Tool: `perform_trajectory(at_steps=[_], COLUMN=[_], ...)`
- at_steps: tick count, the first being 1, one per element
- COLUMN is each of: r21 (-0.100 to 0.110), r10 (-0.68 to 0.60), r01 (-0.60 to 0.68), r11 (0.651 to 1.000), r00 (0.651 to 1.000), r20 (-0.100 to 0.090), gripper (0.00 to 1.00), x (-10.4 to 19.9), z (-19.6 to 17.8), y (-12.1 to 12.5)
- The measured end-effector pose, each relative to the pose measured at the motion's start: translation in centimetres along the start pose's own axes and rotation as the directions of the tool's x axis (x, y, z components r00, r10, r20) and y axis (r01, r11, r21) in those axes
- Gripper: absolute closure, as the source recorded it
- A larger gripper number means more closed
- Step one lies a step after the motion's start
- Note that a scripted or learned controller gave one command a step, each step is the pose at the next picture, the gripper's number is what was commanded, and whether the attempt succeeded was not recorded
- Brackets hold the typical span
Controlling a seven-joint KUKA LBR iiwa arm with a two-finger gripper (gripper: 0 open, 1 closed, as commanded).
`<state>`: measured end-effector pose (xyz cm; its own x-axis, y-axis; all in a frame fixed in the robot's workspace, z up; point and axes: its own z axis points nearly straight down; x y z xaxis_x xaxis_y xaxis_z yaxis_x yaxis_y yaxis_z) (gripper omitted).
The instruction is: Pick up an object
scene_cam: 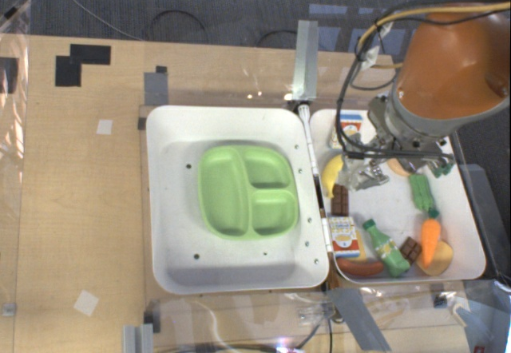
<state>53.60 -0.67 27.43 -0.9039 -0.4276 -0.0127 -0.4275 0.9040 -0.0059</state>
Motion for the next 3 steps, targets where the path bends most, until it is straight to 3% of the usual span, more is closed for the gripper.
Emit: perform_trajectory(at_steps=[1,2,3], r21=[-0.004,-0.004,-0.008], r10=[0.114,-0.139,-0.348], r01=[-0.114,0.139,0.348], r11=[0.993,0.990,0.938], r00=[0.993,0.990,0.938], r20=[-0.002,-0.001,-0.006], gripper=[1.00,1.00,1.00], x=[-4.1,-8.9,-4.4], z=[-1.1,-2.2,7.4], y=[4.6,-2.2,-8.5])
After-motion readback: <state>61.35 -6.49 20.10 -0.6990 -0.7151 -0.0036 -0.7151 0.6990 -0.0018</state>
